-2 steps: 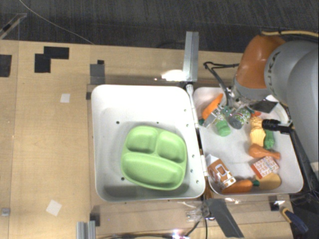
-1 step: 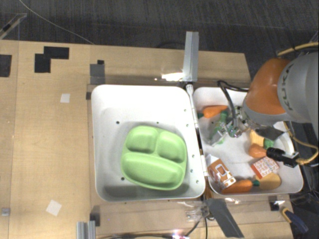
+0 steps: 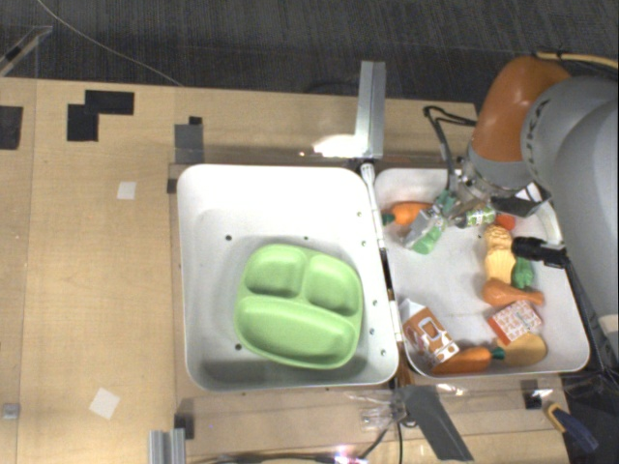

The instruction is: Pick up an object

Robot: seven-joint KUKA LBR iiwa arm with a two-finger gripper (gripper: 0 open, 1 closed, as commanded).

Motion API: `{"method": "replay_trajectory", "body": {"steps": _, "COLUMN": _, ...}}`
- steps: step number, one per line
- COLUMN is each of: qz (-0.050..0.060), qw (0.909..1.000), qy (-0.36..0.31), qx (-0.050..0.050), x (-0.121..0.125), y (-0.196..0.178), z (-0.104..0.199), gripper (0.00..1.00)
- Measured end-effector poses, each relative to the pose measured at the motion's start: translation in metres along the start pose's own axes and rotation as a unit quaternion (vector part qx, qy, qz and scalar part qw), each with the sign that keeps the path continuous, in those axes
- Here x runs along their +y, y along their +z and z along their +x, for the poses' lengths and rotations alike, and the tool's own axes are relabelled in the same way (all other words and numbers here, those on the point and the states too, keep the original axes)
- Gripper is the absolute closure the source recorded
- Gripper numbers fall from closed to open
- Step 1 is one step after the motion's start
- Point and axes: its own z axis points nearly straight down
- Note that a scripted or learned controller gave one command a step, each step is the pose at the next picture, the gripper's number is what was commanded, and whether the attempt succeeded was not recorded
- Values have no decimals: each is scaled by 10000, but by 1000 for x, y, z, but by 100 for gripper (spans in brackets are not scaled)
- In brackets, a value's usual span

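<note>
One gripper (image 3: pixel 462 201): low over the far end of the right bin (image 3: pixel 426 332), under the orange band; whether the fingers are spread or pressed together I cannot tell from here.
Beneath the gripper: a clear, greenish bottle-like item (image 3: pixel 426 234) lying tilted, just beside the fingers; contact is not clear.
Beside it: a small orange carrot piece (image 3: pixel 407 213) near the bin's far left corner.
Right side of bin: a yellow toy (image 3: pixel 498 256), a green piece (image 3: pixel 523 275), an orange piece (image 3: pixel 513 294) and a red checked packet (image 3: pixel 515 319), clustered close.
Near edge of bin: an orange-and-white packet (image 3: pixel 430 335), a carrot (image 3: pixel 466 360) and a tan lump (image 3: pixel 524 349).
Left bin (image 3: pixel 208 220): holds a green divided tray (image 3: pixel 300 304).
</note>
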Motion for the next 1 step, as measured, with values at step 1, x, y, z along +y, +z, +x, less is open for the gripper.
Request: {"method": "replay_trajectory", "body": {"steps": 1, "qz": -126, "qw": 9997, "qy": 37, "qx": -195, "x": -6, "y": -1, "z": 13, "gripper": 0}}
